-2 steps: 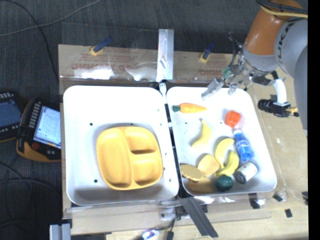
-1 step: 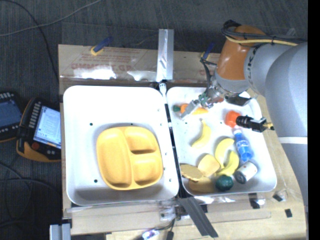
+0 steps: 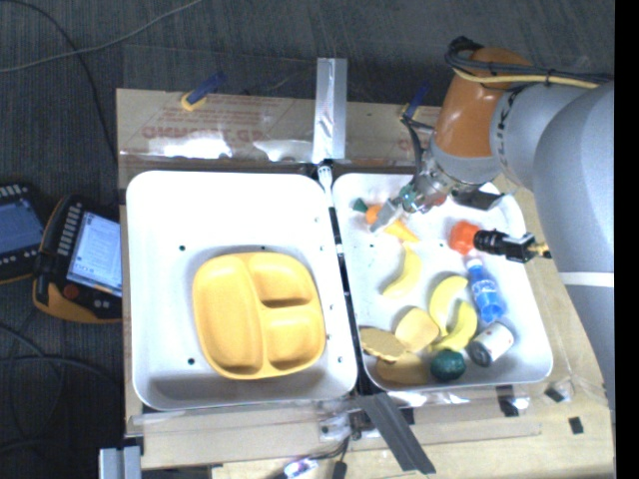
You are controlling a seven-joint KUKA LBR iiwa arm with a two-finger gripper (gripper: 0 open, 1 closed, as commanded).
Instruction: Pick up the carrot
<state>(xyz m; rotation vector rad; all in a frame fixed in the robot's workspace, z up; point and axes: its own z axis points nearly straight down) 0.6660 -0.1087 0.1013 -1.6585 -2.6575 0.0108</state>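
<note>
The carrot (image 3: 372,213) is a small orange piece with a green tip, lying at the far left corner of the right bin (image 3: 519,362). My gripper (image 3: 389,213) reaches down from the right at a slant, and its tip is right at the carrot, touching or nearly touching its right side. The wrist hides the gripper's tip, so whether it has the carrot in hold is unclear. The arm's orange band (image 3: 464,118) stands above the bin's far edge.
Just below the carrot lie a yellow wedge (image 3: 400,232) and a banana piece (image 3: 399,273). An orange-red object (image 3: 462,236), blue bottle (image 3: 483,289), can (image 3: 491,343), green ball (image 3: 448,365) and more food crowd the bin. The left bin (image 3: 160,228) holds a yellow divided plate (image 3: 262,312).
</note>
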